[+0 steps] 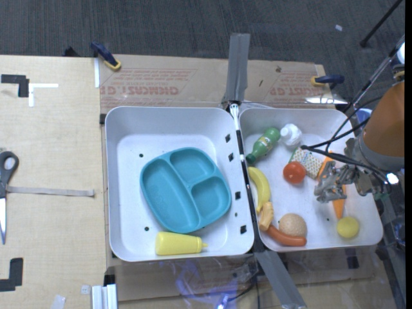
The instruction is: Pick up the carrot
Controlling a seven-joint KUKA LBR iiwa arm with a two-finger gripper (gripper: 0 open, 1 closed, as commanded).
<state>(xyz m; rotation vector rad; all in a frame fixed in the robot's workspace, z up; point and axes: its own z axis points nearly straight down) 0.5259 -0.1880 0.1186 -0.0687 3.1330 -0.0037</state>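
Fingers [325, 188] of the gripper [329, 190] hang low in the right bin [309, 242], but the metal there is too cluttered and small to tell whether they are parted or closed, or whether anything sits between them. Just beside them, touching or nearly so, lies the carrot [337, 201], an orange wedge running from near the gripper's upper side down to a point toward the yellow lemon [347, 227]. The arm [386, 124], with its orange band, comes in from the right over the bin's far corner.

Left of the gripper rests a red tomato [294, 172], and above it a green bottle [264, 144] and a small white bottle [290, 134]. A banana [260, 184] lies along the bin's left wall, with a bread roll [292, 224] and a red sausage [283, 236] near the front edge.

The left bin [122, 192] holds a blue tray [185, 189] with 3 compartments and a yellow bottle [177, 243] lying on its side. Scissors [5, 182] lie on the bench [51, 140] at far left.
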